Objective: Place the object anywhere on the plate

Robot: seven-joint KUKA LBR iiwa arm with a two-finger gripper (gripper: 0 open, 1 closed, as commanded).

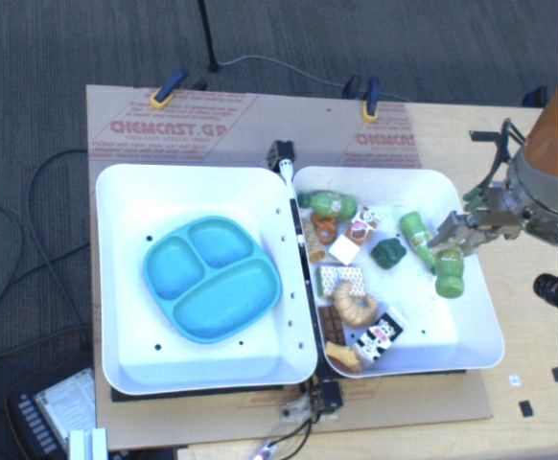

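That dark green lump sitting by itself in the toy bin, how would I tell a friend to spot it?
Start at the right bin, the one full of toy food. Left of the gripper and the pale green pieces, find the dark green lump on bare white floor. It is the darkest green thing there, squat and rounded, and it touches none of its neighbours.

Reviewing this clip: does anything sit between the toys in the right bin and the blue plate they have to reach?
Only the two bins' adjoining rims separate the toy pile from the blue plate. The plate sits alone in the left bin. The tool is at a green piece.
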